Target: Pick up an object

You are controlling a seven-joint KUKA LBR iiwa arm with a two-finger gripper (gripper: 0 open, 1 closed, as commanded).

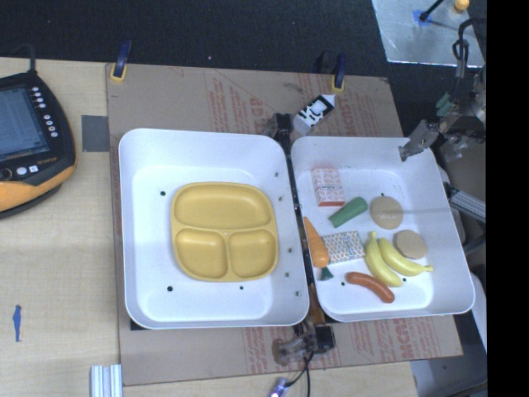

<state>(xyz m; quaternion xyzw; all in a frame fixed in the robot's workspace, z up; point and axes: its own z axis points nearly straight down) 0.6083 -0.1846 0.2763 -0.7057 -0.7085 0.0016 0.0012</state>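
The right bin [438,300] holds several toy foods. A red and white carton [328,186] lies at its far left, with a green vegetable [348,211] beside it. Two round tan biscuits [386,212] [409,244] sit to the right, above a pair of yellow bananas [388,260]. A red sausage [369,285] lies near the front, and a patterned packet [342,246] is in the middle. An orange carrot [316,244] rests against the left wall. My gripper [416,145] hangs over the bin's far right corner, well apart from the foods, with nothing seen in it.
The left bin [140,222] holds a yellow divided plate [225,228]. A teach pendant [29,139] lies on the bench at the far left. A black and white object [315,112] sits behind the bins. Clamps [121,60] [338,71] pin the cardboard.
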